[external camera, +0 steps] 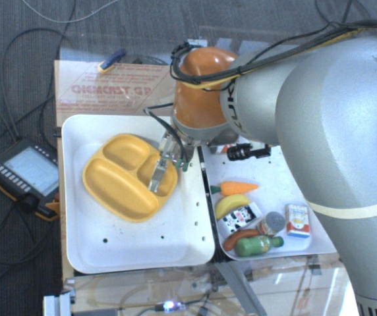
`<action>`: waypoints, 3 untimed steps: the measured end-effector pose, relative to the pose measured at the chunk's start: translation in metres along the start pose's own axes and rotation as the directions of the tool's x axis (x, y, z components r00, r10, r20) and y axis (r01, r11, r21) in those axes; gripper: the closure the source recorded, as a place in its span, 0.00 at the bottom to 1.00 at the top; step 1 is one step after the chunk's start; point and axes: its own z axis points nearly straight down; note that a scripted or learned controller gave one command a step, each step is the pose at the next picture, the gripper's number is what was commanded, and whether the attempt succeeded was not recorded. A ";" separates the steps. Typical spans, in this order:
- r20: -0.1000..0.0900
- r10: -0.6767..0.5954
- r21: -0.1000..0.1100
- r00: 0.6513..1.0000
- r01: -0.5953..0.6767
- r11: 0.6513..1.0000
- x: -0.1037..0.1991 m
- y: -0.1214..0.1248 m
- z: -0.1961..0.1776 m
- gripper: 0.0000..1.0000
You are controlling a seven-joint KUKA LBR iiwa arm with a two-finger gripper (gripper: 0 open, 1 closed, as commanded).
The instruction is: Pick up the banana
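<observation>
The yellow banana (230, 205) lies in the right bin (275, 166), close to its left wall, just below an orange carrot (236, 188). My gripper (160, 171) hangs over the left bin (136, 242), above the right-hand compartment of a yellow divided plate (119, 180). That puts it roughly a hand's width to the left of the banana, with the bins' shared wall between them. Nothing shows in the gripper. The orange wrist band (202, 91) sits above it at the back.
Crowded around the banana are a patterned card box (242, 216), a grey can (274, 222), a red-and-white carton (298, 219), a green bottle (258, 245) and a black object (248, 151). The arm's grey body covers the right side. A pendant (27, 173) lies left of the bench.
</observation>
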 end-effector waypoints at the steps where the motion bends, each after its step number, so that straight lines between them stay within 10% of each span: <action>1: 0.036 -0.230 -0.009 0.973 0.231 0.973 0.069 -0.013 0.006 0.00; 2: 0.043 -0.220 -0.003 0.975 0.220 0.976 0.064 -0.019 0.000 1.00; 3: 0.040 -0.179 -0.009 0.983 0.180 0.984 0.108 -0.041 0.002 1.00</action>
